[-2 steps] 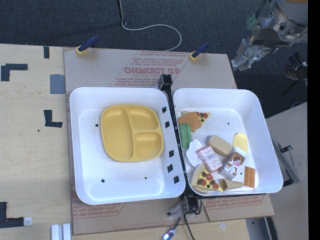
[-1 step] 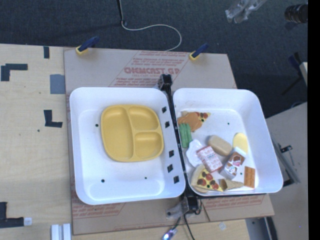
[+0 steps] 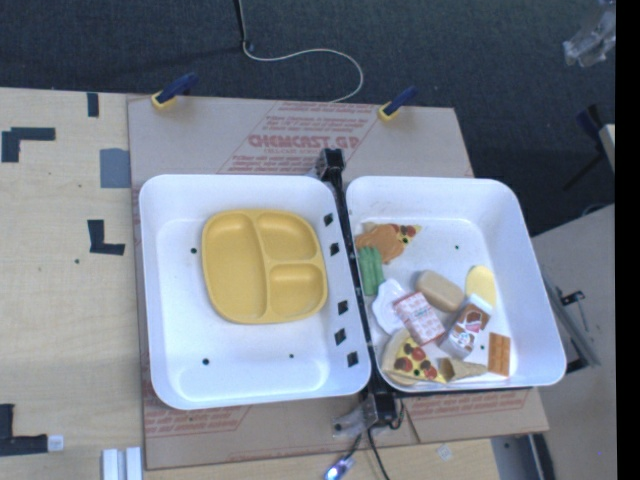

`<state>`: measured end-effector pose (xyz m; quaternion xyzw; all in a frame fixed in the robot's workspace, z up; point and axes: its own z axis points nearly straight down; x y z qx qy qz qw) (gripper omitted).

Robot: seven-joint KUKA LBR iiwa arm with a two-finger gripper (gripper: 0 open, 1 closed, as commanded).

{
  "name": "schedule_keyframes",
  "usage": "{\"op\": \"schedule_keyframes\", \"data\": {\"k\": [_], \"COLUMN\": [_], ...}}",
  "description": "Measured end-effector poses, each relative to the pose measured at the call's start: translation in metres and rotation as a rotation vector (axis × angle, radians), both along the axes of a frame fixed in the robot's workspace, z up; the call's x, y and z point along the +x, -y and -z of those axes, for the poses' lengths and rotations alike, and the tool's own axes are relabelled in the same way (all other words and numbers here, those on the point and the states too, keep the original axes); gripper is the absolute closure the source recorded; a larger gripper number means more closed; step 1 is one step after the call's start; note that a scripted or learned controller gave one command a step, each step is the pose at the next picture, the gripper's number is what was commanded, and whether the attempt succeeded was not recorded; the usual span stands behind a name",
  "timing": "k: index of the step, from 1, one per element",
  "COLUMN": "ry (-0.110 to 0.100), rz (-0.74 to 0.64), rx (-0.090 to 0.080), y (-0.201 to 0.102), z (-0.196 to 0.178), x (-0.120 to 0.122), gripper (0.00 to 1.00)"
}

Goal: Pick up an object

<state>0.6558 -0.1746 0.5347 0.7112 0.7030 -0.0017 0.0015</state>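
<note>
The right bin [image 3: 520, 268] holds several small toy foods. An orange pizza slice [image 3: 388, 238] lies at its upper left, with a green piece [image 3: 370, 269] just below it by the divider. In the middle are a tan block [image 3: 441, 290], a pink-and-white packet [image 3: 420, 316] and a pale yellow piece [image 3: 482, 286]. A small printed carton [image 3: 466, 331], an orange wafer [image 3: 499, 354] and a second pizza slice [image 3: 413, 360] lie along the near wall. A yellow divided plate [image 3: 265, 266] lies flat in the left bin [image 3: 165, 298].
Both bins rest on a cardboard sheet [image 3: 290, 138] held by two blue-and-yellow clamps [image 3: 175, 89]. A thin white cable [image 3: 300, 56] loops over the dark floor behind. A pale blurred piece [image 3: 590, 40] sits at the top right edge.
</note>
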Motion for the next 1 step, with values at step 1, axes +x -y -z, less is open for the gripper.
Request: {"op": "schedule_keyframes", "data": {"k": [1], "ry": [-0.014], "rz": [-0.009], "rx": [0.007], "y": [0.0029], "z": [0.1220], "x": [-0.0472], "gripper": [1.00]}}
